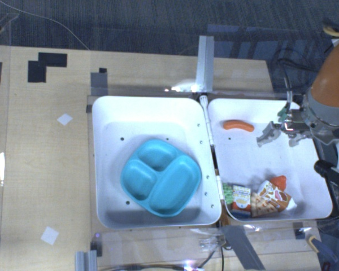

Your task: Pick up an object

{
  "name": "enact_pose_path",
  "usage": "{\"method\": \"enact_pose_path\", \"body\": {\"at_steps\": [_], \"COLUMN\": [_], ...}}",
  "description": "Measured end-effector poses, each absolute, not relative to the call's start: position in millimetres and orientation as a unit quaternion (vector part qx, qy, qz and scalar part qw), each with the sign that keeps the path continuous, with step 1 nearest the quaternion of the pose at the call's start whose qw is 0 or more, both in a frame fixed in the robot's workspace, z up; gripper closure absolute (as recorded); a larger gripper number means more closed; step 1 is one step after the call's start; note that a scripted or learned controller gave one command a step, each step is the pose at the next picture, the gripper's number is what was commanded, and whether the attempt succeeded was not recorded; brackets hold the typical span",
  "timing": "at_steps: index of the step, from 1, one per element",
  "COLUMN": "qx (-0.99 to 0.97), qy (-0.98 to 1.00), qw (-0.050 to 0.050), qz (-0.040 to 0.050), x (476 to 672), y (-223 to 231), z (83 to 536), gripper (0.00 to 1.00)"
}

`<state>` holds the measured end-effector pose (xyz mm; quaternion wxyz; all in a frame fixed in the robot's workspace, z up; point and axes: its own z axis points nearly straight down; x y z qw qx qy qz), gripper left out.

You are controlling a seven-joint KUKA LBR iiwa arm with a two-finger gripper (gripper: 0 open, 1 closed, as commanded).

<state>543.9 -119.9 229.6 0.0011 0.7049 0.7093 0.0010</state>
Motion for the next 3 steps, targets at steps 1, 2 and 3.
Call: {"method": "enact_pose_path", "body": {"at_steps": [1, 2, 3], "qx": [0.708, 0.704, 0.703], "qy": [0.706, 0.710, 0.711], "qw": [0.000, 0.003, 0.004], "qz": [0.0000, 0.0015, 0.0023], "x": [486.3, 488.7, 490.1], "y": [-170, -200, -200], "z": [159, 95, 105], "gripper": [0.00, 0.00, 1.00]}}
